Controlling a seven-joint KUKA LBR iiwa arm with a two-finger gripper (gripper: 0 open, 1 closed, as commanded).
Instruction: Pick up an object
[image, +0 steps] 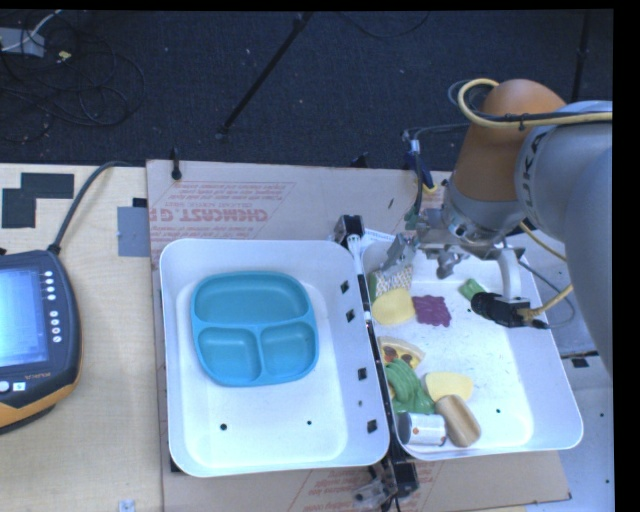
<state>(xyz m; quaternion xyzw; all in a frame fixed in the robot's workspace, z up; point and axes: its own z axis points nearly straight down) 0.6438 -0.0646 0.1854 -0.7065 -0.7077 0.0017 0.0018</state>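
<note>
The yellow lump (392, 307) is lying in the bin (530, 400) that I am reaching into, close to the wall this bin shares with its neighbour. It is sitting just past the tip of my hand (398, 268), on the side nearer the camera. My hand is hanging over that corner of the bin, and I cannot tell whether it is released or clenched.

A purple piece (432, 310) is lying just beside the yellow lump, on the side away from the shared wall, and it is also near my hand. A small green piece (472, 291) is resting beyond the purple one.

Farther from my hand, toward the camera, a flat toy slice (400, 352) is lying near the shared wall. A green leafy toy (405, 385) is lying just past it, with a second yellow piece (448, 385) beside that. At the end of the bin farthest from my hand, a tan cylinder (460, 420) is lying against a white can (425, 430).

Across the shared wall from my hand, the other bin (180, 400) is holding a blue divided plate (255, 325), well apart from me. Both bins are sitting on a cardboard sheet (230, 205) on the counter (100, 450). A screen pendant (30, 330) is lying at the counter's edge, farthest from my hand.
</note>
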